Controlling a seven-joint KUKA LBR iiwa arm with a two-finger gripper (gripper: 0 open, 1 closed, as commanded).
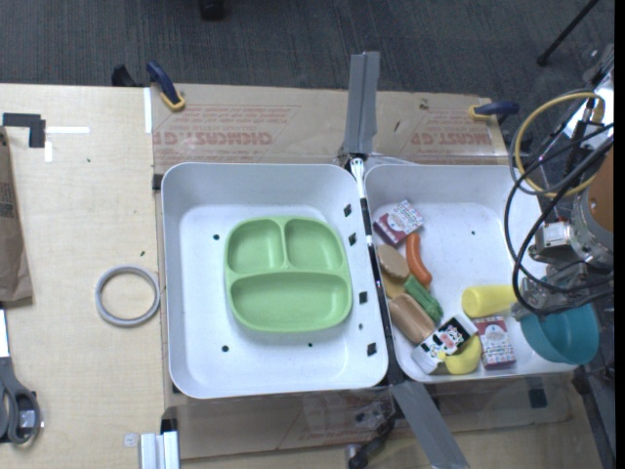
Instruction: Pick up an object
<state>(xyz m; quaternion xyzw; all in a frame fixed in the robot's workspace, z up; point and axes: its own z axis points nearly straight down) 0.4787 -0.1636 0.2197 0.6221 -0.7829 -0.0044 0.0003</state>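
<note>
The right bin (pixel 469 213) holds several toy foods. Among them are a red-and-white packet (pixel 398 221), an orange carrot (pixel 417 255), a brown bun (pixel 410 319), a yellow cylinder (pixel 486 299), a small red box (pixel 496 342), a black-and-white carton (pixel 442 342) and a yellow piece (pixel 465 358). A teal bowl (pixel 564 333) sits at the bin's near right corner. My gripper (pixel 553 295) hangs over the bin's right rim, just above the teal bowl and right of the yellow cylinder, wrapped in black cables. I see nothing held in it.
The left bin (pixel 186 262) holds a green divided plate (pixel 288 274). A grey ring (pixel 128 294) lies on the bench to its left, with scissors (pixel 18 410) at the near left corner. A grey divider bar (pixel 362 106) rises between the bins.
</note>
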